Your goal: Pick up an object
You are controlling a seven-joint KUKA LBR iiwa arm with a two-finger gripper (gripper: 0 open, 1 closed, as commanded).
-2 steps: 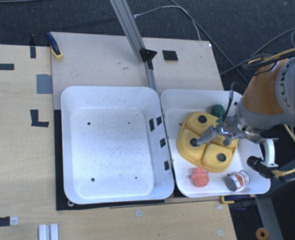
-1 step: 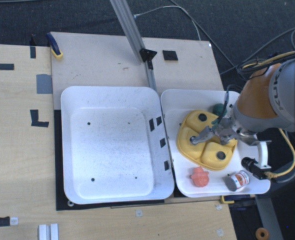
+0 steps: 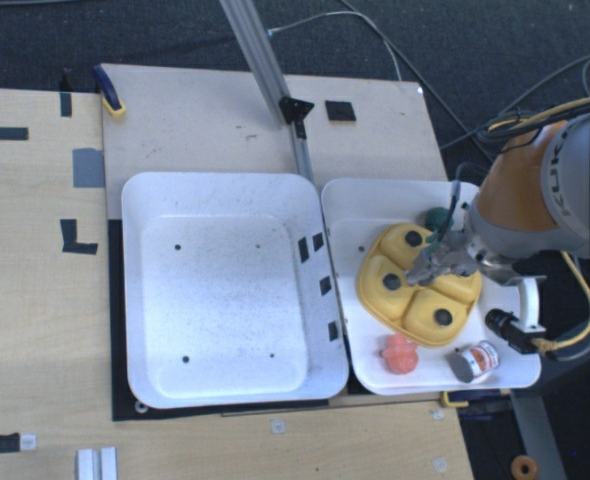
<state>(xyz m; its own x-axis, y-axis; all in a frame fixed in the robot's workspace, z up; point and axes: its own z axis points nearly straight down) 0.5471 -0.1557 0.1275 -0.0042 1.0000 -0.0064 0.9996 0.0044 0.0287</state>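
Your gripper (image 3: 427, 268) sits low on the big yellow toy (image 3: 415, 286) in the right bin (image 3: 355, 208). I cannot tell its grip. The toy looks bumpy, hard and wide, so grab an edge. A pink lump (image 3: 400, 354) and a small can (image 3: 474, 360) lie close by.

A lumpy yellow toy (image 3: 416, 285) with dark spots lies flat, mid right bin (image 3: 360, 358).
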